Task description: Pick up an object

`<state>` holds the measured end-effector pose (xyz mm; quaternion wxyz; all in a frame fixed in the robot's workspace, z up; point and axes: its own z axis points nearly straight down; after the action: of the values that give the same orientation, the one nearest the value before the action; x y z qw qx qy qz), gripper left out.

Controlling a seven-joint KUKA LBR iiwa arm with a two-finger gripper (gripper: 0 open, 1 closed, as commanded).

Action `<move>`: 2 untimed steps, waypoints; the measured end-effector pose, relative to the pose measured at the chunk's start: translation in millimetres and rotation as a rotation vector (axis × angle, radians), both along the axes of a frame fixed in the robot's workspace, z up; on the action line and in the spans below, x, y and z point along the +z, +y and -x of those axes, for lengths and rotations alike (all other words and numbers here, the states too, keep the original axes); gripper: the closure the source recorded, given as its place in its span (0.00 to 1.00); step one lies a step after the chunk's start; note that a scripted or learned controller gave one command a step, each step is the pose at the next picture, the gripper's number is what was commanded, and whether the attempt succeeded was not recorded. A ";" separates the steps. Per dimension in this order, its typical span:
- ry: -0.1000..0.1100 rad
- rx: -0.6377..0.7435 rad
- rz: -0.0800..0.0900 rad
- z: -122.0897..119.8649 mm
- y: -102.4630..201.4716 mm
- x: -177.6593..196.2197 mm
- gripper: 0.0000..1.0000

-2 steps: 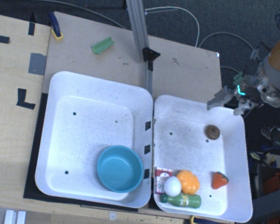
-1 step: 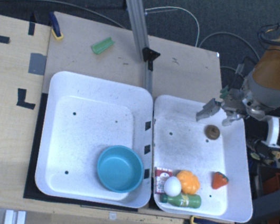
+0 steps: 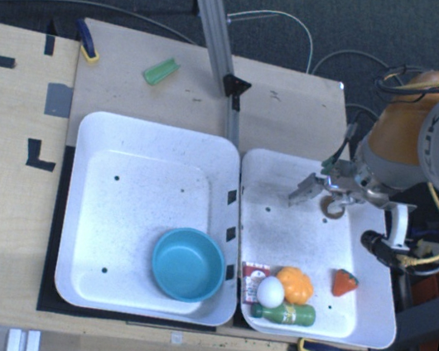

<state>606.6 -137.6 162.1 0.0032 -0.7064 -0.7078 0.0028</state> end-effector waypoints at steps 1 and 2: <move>0.000 -0.001 0.000 9.2 -6.2 -57.4 0.00; -0.006 0.001 0.000 7.2 -5.0 -43.7 1.00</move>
<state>599.4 -142.6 118.3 0.0011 -0.7059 -0.7083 0.0008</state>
